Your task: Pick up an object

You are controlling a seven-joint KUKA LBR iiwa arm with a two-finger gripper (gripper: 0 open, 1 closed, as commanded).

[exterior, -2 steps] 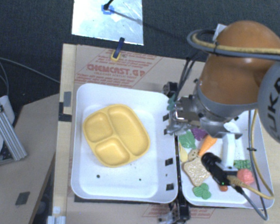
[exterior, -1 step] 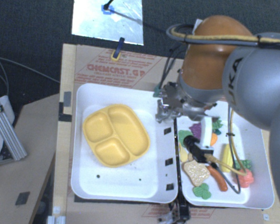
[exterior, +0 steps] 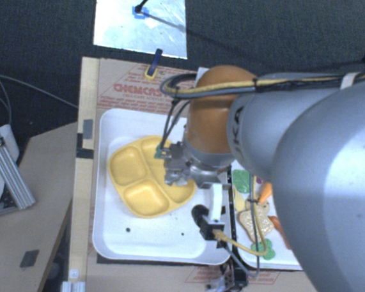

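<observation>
Positioned over the right edge of the yellow, sectioned plastic plate (exterior: 142, 182), which is seen lying in the left shallow white bin (exterior: 107, 231), the two-finger gripper (exterior: 179, 171) is posed so that its state cannot be told.

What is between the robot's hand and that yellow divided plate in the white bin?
Nothing visible. The gripper hangs right over the yellow divided plate at its right edge, in the left bin. The arm's own body hides the exact spot where they meet, so contact cannot be judged.
</observation>
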